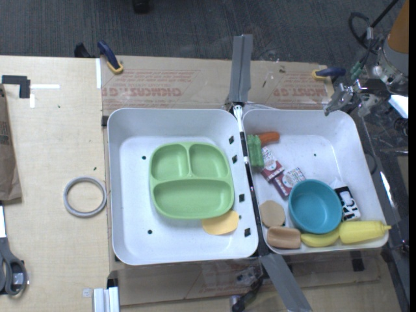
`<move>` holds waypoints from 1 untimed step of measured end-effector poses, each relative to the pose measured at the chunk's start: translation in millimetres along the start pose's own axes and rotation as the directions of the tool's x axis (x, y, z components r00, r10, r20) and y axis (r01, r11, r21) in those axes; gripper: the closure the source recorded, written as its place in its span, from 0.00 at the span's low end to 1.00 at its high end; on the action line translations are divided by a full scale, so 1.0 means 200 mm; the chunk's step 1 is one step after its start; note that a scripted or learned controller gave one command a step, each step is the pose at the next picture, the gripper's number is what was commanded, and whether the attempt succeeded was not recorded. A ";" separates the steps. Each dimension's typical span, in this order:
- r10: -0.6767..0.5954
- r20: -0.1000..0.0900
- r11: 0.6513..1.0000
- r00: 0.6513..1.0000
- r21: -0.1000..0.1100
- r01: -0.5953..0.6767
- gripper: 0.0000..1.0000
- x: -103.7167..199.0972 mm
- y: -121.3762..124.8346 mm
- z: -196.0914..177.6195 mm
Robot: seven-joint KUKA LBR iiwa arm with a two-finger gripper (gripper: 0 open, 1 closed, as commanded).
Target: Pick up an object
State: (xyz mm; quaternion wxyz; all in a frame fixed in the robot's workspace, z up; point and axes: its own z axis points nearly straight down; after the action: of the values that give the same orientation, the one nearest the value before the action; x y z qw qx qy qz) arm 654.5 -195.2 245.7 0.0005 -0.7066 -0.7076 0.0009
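Observation:
My gripper (340, 100) hangs above the far right corner of the right bin (338, 126), clear of everything in it. That bin holds a blue bowl (315, 205), a yellow squeeze bottle (364, 231), a banana (318, 240), a brown bun (283, 237), a tan disc (272, 212), an orange carrot (268, 137), a green piece (253, 151), red and white packets (281, 176) and a black-and-white card (348, 203). The left bin (123, 174) holds a green divided plate (192, 179) and a yellow chip (221, 224).
A grey tape ring (85, 195) lies on the wooden bench left of the bins, with scissors (12, 275) at the lower left corner. Blue-and-yellow clamps (110, 56) sit along the cardboard behind the bins. Cables hang at the far right.

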 end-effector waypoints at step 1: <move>0.149 0.000 0.989 0.989 -0.008 -0.149 0.00 0.12 -0.54 0.75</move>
State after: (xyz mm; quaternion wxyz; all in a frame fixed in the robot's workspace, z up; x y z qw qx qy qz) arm 547.0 -171.9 95.8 -0.0023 -0.7576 -0.6527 -0.0017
